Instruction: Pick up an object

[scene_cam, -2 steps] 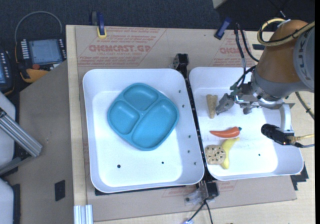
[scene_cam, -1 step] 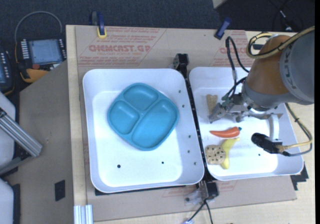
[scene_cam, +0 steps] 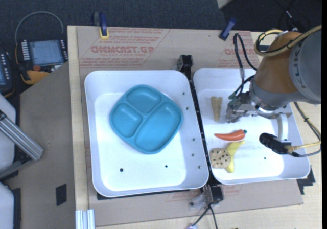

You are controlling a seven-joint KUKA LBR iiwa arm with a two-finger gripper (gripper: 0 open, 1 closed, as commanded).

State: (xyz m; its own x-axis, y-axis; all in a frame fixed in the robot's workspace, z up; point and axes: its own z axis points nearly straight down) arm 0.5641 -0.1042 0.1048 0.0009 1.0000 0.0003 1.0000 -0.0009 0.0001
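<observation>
Two white bins are carried side by side on the worktop. Over the right bin (scene_cam: 265, 169) the jaws (scene_cam: 234, 112) are held; their state cannot be told. A red chilli (scene_cam: 229, 135), likely light and slick, is best taken mid-body.

Left bin (scene_cam: 102, 172): blue divided plate (scene_cam: 146, 118) fills centre, margins open. Right bin (scene_cam: 271, 172): red pepper (scene_cam: 230, 135), banana (scene_cam: 233, 155), cracker (scene_cam: 220, 158), tan piece (scene_cam: 216, 108) crowd left side; front right floor open.
</observation>
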